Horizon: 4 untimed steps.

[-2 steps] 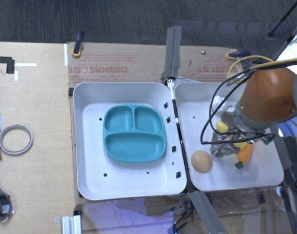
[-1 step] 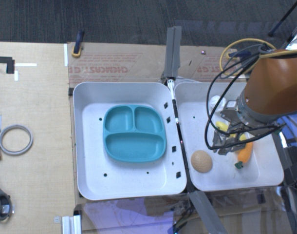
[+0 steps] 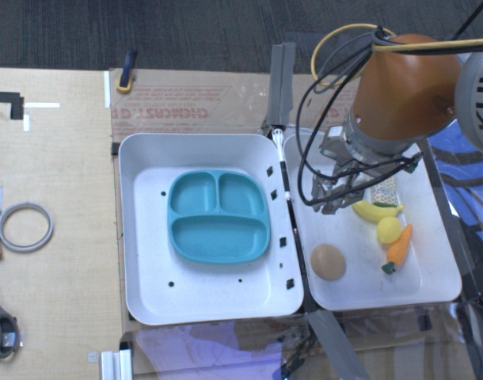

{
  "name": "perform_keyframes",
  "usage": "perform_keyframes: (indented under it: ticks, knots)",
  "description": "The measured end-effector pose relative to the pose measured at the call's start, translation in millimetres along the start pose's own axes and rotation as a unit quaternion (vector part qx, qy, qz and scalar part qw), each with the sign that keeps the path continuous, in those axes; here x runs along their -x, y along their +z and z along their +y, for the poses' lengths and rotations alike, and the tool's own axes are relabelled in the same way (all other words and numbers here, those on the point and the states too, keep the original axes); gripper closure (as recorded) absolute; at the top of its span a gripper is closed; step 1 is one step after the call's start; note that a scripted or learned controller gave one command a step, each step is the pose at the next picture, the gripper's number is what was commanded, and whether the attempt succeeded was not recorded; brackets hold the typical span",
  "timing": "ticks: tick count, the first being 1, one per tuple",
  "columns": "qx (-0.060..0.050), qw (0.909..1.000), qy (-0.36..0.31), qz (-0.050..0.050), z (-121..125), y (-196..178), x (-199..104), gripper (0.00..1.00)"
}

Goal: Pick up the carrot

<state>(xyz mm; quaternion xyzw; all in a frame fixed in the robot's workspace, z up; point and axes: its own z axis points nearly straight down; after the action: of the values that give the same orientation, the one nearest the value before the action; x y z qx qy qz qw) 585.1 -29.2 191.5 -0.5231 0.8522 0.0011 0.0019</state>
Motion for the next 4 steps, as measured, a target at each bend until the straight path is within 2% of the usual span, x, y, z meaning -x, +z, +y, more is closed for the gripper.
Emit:
perform_keyframes:
  ticks: [1, 2, 3, 4]
  knots:
    - [0.001, 0.9892, -0.146, 0.001, 47, 0, -78, 1.0]
    - [0.002, 0.9736, -0.228, 0.0, 28, 100, -92, 1.0]
    - [0.0, 0.9839, -0.179, 0.0, 90, 0, -31, 1.0]
    - [0.001, 0.929, -0.37, 0.0, 137, 1, 34, 1.0]
